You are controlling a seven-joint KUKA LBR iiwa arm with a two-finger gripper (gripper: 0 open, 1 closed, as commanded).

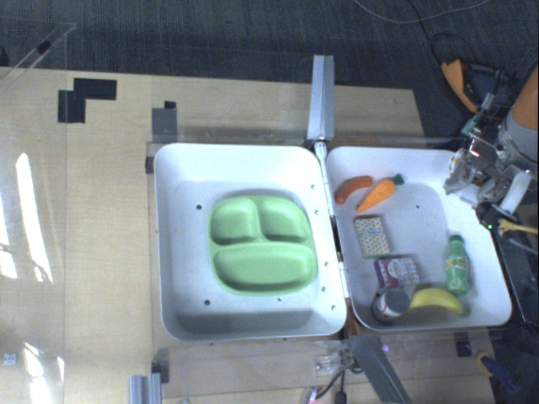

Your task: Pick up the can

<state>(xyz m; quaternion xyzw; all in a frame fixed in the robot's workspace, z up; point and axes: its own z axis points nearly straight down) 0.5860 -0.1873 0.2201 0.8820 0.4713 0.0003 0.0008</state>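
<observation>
The can [389,304] is a small silver-topped cylinder standing in the front left corner of the right bin [421,213]. A banana [436,300] lies against its right side and a maroon box [397,270] sits just behind it. My gripper [473,179] hangs over the right bin's far right rim, well away from the can and higher in the view. Nothing shows in its grasp.
The right bin also holds a sausage [353,188], a carrot [376,194], a patterned flat box [371,235] and a green bottle [456,264]. The left bin [177,225] holds a green divided tray [262,242]. A metal post [321,99] stands behind the gap between the bins.
</observation>
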